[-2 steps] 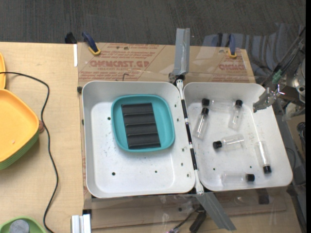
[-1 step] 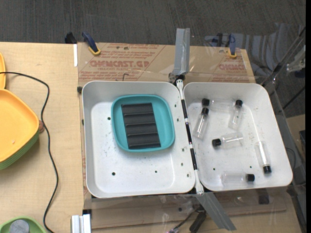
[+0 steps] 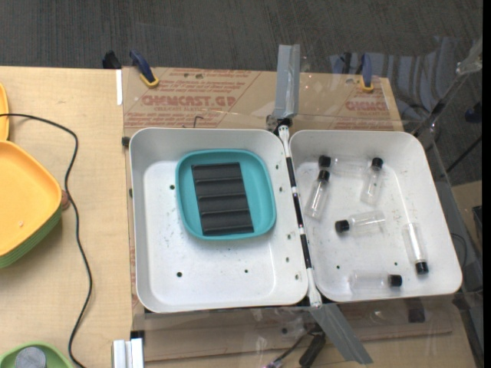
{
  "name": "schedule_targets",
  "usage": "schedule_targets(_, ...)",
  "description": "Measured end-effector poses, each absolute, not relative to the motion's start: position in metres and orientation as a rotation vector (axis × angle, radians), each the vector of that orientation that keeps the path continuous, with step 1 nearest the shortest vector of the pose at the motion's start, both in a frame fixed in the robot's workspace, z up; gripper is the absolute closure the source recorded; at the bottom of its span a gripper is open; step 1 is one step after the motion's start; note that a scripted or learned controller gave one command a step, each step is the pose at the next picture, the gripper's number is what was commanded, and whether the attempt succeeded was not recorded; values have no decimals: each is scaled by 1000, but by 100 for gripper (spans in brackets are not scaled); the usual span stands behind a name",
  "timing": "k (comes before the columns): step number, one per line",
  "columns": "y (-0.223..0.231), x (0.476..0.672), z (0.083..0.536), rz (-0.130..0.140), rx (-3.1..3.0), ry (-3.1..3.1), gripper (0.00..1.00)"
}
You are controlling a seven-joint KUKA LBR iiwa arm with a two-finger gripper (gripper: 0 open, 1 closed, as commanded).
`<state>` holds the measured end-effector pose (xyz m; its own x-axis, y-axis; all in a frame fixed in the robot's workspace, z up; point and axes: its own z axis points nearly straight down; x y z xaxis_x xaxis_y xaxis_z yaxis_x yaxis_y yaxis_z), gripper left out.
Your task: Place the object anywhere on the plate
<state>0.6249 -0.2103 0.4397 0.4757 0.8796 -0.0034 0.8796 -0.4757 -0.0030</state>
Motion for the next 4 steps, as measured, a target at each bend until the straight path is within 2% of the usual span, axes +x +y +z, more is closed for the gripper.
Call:
schedule_targets(2,-213,657,440,6,-2851,-1317,0)
schedule_targets(3,-215,648,439,9,-2959,-1049,0)
schedule_targets(4,-215,654,440,7,-3034,-808,0)
